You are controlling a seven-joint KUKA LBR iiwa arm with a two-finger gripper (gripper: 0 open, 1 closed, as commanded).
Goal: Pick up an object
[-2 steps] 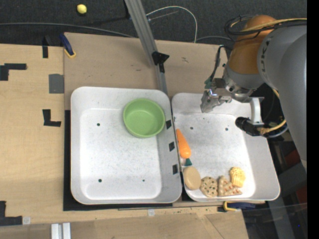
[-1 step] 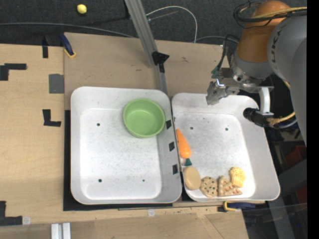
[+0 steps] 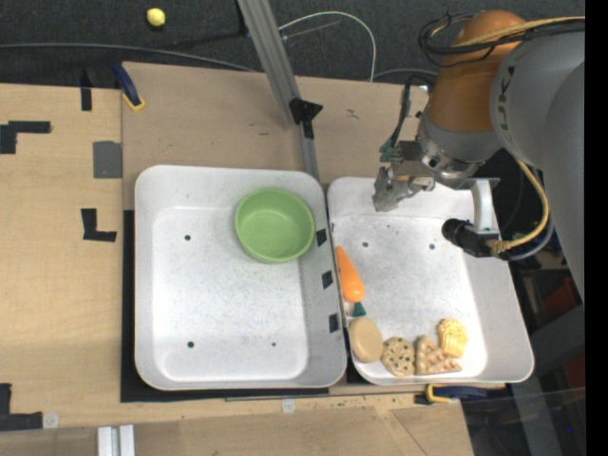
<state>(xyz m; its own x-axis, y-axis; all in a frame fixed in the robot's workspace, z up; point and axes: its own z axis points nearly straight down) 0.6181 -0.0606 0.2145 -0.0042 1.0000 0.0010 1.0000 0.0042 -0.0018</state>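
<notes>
- From my seat I see the arm [image 3: 494, 74] coming in at the upper right of the frame, its orange band above the wrist.
- The gripper [image 3: 388, 198] sits over the top edge of the right bin [image 3: 418, 255], near that bin's upper left corner. From this angle I cannot tell how it is set, and I see nothing between its tips.
- The things to pick lie along the right bin's left and bottom edges, well apart from the gripper.
- A carrot [image 3: 350, 275] lies against the left wall, orange with a green end pointing down the frame.
- Just below it rests a pale bread roll [image 3: 366, 339], touching or nearly touching a chocolate-chip cookie [image 3: 398, 355].
- To the right of the cookie I see a tan ridged piece [image 3: 429, 357] and a yellow corn piece [image 3: 452, 336], close together in the lower right of that bin.
- The left bin [image 3: 190, 321] carries a green bowl [image 3: 275, 224], upright, in its upper right part.
- A small yellow ball [image 3: 156, 16] lies on the dark floor in the upper left of the frame.
</notes>
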